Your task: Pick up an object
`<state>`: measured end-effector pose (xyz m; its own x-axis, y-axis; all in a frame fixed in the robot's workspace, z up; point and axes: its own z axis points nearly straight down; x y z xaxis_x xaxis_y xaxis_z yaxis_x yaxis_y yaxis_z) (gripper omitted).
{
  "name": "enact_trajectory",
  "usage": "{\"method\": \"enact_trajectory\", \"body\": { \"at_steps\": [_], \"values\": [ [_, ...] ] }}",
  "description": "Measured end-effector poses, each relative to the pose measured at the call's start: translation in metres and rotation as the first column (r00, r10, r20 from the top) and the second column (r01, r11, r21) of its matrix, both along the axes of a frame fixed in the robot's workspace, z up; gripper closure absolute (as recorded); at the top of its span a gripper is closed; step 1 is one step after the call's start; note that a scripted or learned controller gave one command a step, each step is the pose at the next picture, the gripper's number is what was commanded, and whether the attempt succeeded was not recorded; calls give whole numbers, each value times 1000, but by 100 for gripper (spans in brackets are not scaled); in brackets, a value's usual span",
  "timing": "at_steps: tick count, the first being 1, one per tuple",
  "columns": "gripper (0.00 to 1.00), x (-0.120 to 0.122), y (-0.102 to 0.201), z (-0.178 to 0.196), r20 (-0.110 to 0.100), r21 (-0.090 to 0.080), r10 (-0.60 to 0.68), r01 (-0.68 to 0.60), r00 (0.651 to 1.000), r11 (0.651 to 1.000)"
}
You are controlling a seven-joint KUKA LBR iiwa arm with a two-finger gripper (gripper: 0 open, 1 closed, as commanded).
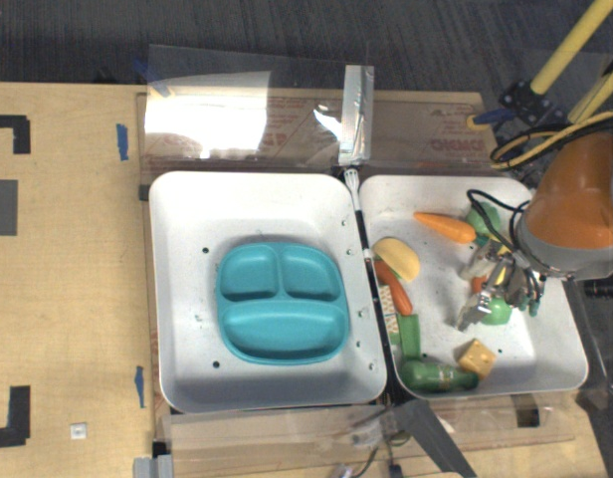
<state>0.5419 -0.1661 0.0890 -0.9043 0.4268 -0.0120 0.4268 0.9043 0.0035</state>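
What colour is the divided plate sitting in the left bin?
Teal blue; the divided plate shows plainly in the camera view, lying in the white left bin.

— What sort of place is this?
— A robotics lab: a plywood bench (58, 267) with blue tape marks (121, 141), two white bins (177, 207), and yellow cables (545, 137) at upper right.
— And the floor?
— Grey carpet (237, 8) along the top.

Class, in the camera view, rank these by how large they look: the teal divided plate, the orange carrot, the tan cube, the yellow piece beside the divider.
1. Teal divided plate, by far largest.
2. Orange carrot and yellow piece: too alike to rank.
3. Tan cube, smallest.
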Motion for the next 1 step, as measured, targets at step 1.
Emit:
{"method": "enact_trajectory", "body": {
  "at_steps": [1],
  "values": [
    [0,8,-5,0,-1,2,-63,63,998,998]
  ]
}}
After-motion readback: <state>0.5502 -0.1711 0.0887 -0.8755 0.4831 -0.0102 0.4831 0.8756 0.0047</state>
